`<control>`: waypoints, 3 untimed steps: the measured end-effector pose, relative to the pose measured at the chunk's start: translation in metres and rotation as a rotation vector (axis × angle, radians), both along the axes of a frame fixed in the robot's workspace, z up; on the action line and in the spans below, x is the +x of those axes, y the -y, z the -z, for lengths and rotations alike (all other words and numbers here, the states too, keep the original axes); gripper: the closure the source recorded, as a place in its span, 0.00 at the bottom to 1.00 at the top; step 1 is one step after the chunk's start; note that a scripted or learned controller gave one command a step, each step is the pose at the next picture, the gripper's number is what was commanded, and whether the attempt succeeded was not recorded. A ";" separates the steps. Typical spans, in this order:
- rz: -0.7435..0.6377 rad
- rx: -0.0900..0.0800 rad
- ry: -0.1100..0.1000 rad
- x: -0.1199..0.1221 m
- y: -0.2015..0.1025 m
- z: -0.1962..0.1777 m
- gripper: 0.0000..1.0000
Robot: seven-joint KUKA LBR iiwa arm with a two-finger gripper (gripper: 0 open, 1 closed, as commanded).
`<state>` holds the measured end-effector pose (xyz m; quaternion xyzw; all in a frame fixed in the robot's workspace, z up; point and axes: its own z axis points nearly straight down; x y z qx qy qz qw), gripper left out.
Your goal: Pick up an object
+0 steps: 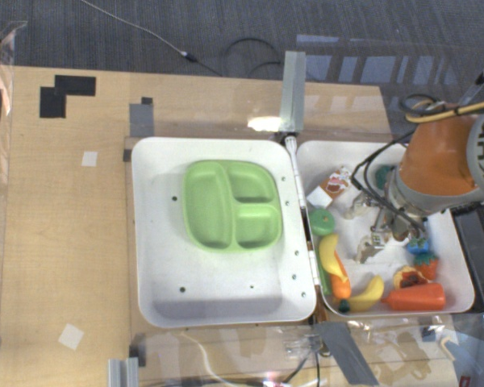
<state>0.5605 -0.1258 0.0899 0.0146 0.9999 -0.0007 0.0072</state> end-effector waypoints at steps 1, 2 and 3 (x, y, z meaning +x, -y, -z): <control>-0.163 -0.003 -0.004 -0.011 0.057 -0.025 0.00; -0.131 -0.003 -0.002 0.000 0.043 0.000 0.00; -0.123 0.002 -0.003 0.096 0.010 0.001 0.00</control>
